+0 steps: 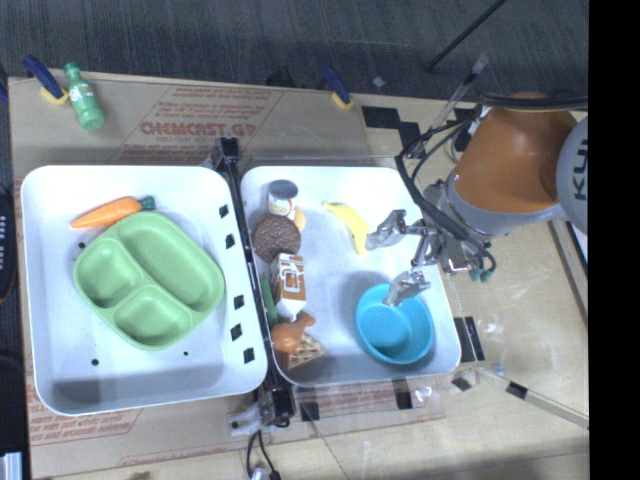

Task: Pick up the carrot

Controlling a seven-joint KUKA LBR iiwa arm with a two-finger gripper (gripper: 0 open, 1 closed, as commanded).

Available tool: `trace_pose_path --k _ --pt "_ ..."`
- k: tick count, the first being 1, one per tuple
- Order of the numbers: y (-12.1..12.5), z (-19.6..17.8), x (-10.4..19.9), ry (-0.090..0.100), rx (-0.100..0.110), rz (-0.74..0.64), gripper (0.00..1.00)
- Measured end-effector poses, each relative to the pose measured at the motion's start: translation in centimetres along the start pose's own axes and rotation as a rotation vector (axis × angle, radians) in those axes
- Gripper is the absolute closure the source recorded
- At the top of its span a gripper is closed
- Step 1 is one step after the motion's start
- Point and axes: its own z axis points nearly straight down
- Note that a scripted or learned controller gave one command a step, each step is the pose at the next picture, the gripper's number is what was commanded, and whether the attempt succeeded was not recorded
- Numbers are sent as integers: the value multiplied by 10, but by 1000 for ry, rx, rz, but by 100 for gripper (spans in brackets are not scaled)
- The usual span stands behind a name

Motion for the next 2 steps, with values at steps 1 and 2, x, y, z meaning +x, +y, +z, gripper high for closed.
trace_pose_path --k 1,2 --pt "29 93 -1 9 -8 67 0" --pt "4 14 -10 6 -4 305 0"
